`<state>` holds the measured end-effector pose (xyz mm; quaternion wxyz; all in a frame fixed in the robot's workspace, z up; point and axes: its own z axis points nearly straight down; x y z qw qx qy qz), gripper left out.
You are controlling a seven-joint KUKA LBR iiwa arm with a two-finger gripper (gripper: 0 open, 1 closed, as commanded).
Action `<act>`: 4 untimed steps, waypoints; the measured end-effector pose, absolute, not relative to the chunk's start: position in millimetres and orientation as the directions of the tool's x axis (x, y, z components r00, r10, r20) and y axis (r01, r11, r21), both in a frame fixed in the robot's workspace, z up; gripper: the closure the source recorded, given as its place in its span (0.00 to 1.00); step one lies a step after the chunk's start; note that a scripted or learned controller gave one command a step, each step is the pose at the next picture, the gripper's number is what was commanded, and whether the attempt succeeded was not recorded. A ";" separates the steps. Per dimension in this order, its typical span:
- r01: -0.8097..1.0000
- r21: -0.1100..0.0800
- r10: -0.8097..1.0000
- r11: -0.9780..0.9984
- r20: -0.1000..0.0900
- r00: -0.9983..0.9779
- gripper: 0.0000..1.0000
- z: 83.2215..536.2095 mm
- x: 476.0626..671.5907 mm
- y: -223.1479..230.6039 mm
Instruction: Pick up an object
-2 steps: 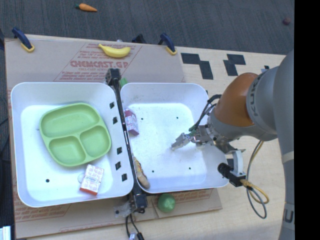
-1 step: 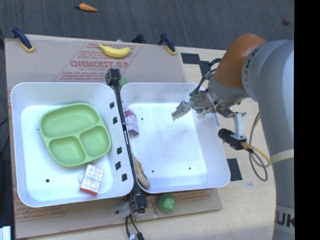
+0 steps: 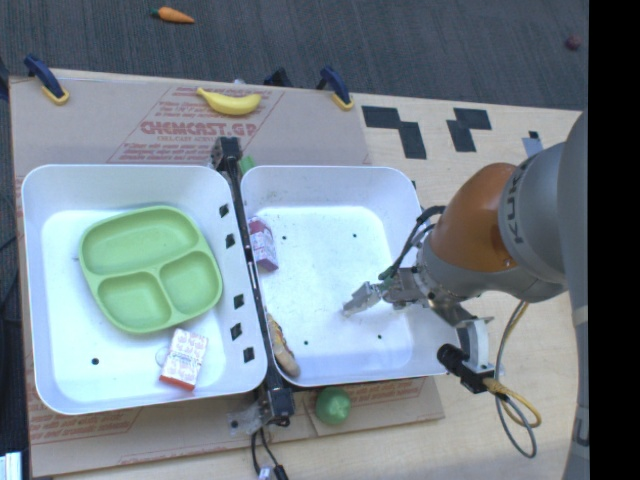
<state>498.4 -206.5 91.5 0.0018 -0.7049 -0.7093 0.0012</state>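
Now | metal two-finger hand (image 3: 358, 301) low in right white bin (image 3: 400, 183), centre-right of frame, opening cannot be told | dark-red packet (image 3: 262, 243) and tan lumpy object (image 3: 281, 350) along bin's left wall, apart from hand

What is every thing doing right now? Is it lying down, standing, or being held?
green tray: lying flat in left bin, nothing in it
small box: lying flat, left bin
red packet: lying against right bin's left wall
brown item: lying in right bin's corner
banana: lying on cardboard
green ball: resting outside bins
gripper: over right bin, holding nothing
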 end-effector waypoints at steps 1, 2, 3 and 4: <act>1.000 -0.001 1.000 0.005 0.001 -0.005 0.00 92.1 573.5 -210.4; 1.000 0.001 1.000 0.005 0.000 -0.005 0.00 165.1 626.1 -206.4; 1.000 0.000 1.000 0.006 0.001 -0.006 0.00 199.1 657.0 -210.8; 1.000 -0.003 1.000 0.009 0.001 -0.009 0.00 91.2 656.4 -209.8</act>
